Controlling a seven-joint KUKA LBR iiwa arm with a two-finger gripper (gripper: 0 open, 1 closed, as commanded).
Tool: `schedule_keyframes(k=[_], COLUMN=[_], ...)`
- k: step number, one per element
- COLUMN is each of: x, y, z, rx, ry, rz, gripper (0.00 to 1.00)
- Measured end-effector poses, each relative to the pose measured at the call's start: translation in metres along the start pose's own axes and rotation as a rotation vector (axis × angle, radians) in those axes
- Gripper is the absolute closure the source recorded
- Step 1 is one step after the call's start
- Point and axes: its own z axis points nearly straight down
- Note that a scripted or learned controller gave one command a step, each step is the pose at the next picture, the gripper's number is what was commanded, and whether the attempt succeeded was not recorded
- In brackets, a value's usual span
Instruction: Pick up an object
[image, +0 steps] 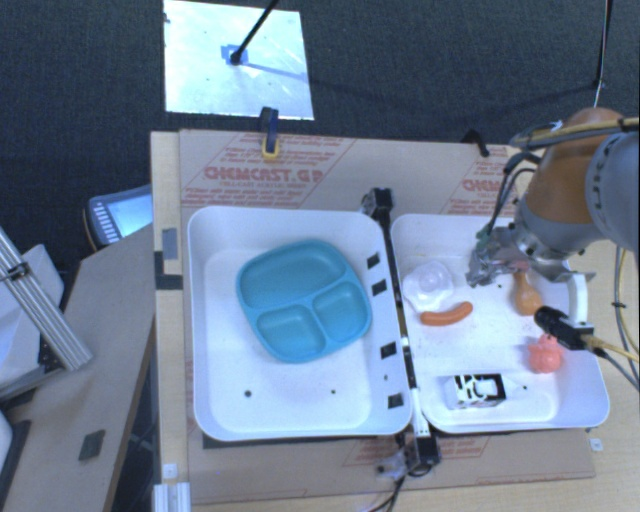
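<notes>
Camera view: gripper (487, 268) is hovering in right bin (575, 400), cannot tell its state. Likely approaching; next move needs descending onto orange sausage (445, 315).

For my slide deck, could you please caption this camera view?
Arm's hand hovers over the right bin near a sausage; blue tray in the left bin.

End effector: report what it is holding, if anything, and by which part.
It cannot be told. The end effector hangs over the right bin near the clear cup and the orange sausage, but no object shows gripped by it.
</notes>
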Motion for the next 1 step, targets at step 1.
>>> schedule_keyframes(k=[1], x=[-0.007], y=[-0.0011], z=[-0.0467], rx=[-0.001], ry=[-0.001], rz=[0.003], gripper=[1.0])
